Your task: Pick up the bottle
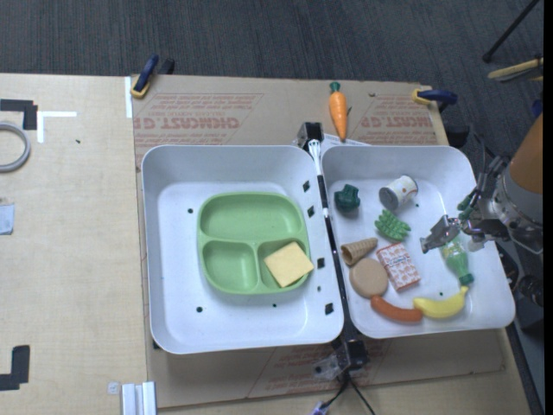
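Wooden bench [69, 258], cardboard sheet [199, 111] (clamped), two white bins [164, 258], toy carrot [338, 111]

A pale wooden bench top [69, 275] filled the left and the bottom of the view. On it lay a flat brown cardboard sheet with red printed letters [203, 115], and two clamps, a blue one [144, 76] at its far left corner and a yellow and blue one [432, 97] at its far right corner, gripped its edge. Beyond the cardboard, dark grey carpet floor [259, 15] covered the top of the view. The light was even and soft.
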You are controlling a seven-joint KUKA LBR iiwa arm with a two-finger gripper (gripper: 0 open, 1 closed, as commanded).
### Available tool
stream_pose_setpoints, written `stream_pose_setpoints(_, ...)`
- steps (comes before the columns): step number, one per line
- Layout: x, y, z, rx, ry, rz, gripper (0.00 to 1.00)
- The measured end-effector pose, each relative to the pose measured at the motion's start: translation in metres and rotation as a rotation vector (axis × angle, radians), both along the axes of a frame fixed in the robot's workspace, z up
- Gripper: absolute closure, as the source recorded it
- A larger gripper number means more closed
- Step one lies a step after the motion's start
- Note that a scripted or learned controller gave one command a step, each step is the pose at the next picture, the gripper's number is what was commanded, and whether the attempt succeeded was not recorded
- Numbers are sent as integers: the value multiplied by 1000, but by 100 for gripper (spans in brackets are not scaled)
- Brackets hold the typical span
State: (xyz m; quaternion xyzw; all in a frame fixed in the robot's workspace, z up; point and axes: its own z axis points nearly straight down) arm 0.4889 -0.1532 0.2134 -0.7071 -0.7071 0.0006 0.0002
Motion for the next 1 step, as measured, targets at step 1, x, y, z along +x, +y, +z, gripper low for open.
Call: stream_pose_setpoints(1,0,0,9,-1,0,-1,100)
